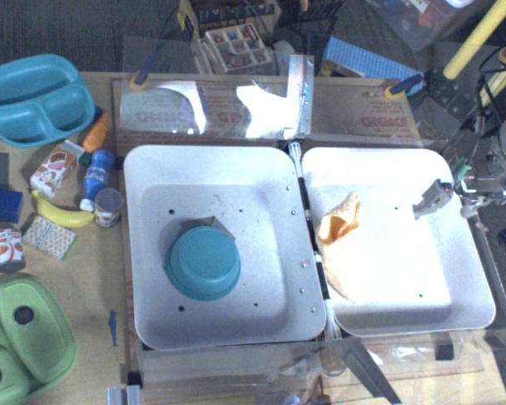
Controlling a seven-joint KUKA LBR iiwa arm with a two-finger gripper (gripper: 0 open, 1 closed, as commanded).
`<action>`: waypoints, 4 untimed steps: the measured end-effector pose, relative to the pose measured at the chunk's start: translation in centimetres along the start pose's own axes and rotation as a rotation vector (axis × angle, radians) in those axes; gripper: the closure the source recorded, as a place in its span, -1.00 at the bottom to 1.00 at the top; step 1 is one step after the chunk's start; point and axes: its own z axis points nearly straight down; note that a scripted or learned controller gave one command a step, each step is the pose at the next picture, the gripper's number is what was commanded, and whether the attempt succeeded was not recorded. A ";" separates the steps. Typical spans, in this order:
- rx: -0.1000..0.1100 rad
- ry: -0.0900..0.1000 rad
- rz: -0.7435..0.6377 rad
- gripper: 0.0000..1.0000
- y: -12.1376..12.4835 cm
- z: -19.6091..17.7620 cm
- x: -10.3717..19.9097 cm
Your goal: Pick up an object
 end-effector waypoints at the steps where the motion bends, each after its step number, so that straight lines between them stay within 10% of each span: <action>1: -0.003 -0.001 -0.203 -1.00 8.5 11.1 6.6; 2: -0.006 -0.001 -0.316 -1.00 9.2 16.1 7.5; 3: -0.013 -0.001 -0.313 1.00 9.4 14.9 7.5; 4: -0.006 -0.003 -0.536 1.00 13.5 6.3 14.6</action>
